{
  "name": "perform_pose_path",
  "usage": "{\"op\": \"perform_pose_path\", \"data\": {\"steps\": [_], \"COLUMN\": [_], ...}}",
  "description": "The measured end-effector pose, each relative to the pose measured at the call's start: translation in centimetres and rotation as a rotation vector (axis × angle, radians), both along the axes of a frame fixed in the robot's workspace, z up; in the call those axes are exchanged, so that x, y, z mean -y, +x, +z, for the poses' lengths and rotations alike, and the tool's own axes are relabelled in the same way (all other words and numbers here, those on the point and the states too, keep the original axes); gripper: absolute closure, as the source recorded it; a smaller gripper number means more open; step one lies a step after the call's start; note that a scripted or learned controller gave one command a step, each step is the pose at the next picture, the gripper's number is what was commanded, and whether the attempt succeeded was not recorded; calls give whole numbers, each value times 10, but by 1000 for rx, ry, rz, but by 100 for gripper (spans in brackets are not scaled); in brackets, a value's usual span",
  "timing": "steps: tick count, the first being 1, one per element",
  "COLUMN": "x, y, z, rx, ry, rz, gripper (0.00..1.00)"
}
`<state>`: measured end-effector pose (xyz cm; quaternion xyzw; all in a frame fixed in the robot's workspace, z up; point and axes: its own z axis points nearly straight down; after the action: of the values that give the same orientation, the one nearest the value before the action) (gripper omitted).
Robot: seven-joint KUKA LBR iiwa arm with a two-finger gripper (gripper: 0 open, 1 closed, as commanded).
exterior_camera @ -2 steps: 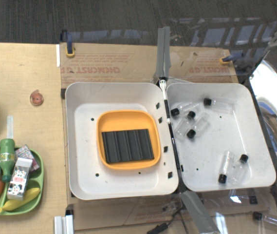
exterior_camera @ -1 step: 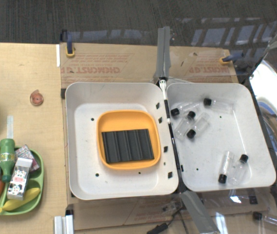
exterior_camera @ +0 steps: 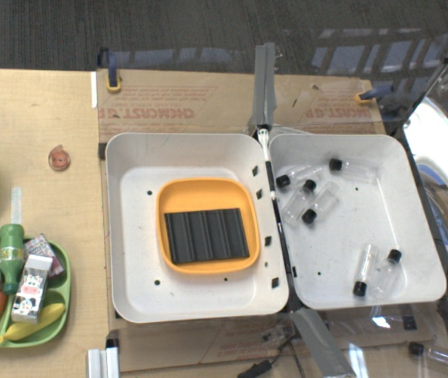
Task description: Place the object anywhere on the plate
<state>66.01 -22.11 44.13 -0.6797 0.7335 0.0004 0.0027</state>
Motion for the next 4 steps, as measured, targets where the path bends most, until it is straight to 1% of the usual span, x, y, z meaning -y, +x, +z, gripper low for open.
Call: {"op": "perform_pose_path", "data": {"steps": [1,2,3,4], "x": [0,-12,-10,-1], "y": [0,-10,0,0], "z": [0,-1,-46,-1], "rx": [0,0,2,5], "ry": [0,0,-2,-2], "rz": [413,705,1145,1413], "gripper": [0,0,0,0]}}
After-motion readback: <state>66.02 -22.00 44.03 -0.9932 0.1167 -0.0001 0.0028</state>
